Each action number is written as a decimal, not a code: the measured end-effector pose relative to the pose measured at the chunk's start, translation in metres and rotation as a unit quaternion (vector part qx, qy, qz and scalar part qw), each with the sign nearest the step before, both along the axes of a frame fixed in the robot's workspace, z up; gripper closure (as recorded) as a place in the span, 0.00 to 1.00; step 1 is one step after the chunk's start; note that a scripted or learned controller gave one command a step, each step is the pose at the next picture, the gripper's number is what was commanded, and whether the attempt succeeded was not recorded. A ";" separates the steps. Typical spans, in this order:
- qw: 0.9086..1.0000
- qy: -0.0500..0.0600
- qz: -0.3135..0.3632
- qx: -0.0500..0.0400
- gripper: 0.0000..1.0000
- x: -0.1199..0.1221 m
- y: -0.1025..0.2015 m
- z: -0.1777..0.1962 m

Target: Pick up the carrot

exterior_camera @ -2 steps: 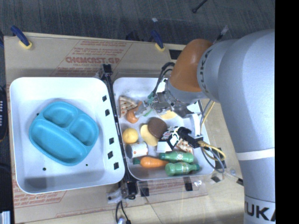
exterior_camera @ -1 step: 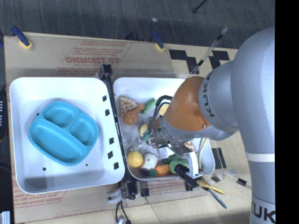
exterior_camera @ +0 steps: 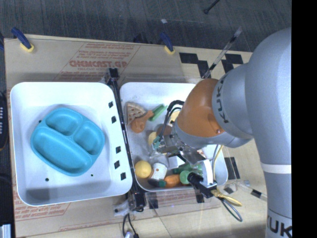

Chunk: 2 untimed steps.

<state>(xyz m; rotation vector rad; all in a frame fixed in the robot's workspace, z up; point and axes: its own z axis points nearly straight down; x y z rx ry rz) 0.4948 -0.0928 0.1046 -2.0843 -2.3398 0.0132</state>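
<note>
Two bins sit side by side in the camera view, and I place everything by the right bin (exterior_camera: 130, 90). The arm (exterior_camera: 233, 108) reaches into that bin's middle, its orange band over the heap of toy food. The gripper (exterior_camera: 174, 155) hangs low in the bin's centre, just above the near-side clutter; whether it is wide, narrow or holding anything I cannot tell, since the wrist hides it.

The carrot (exterior_camera: 172, 181), as I judge it, is the orange piece against the bin's near wall, with green beside it. It lies in the bin among a yellow lemon (exterior_camera: 143, 169) and a white cup (exterior_camera: 159, 171), just below the gripper.

So the approach looks made, yet nothing shows the carrot raised. The grasp and the lift remain, by my reckoning.

The left bin (exterior_camera: 20, 95) holds a blue plate (exterior_camera: 68, 141).
</note>
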 end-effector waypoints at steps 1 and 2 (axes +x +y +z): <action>1.000 -0.002 -0.019 0.000 1.00 0.040 -0.001 -0.014; 1.000 -0.002 -0.020 0.000 0.00 0.040 -0.001 -0.014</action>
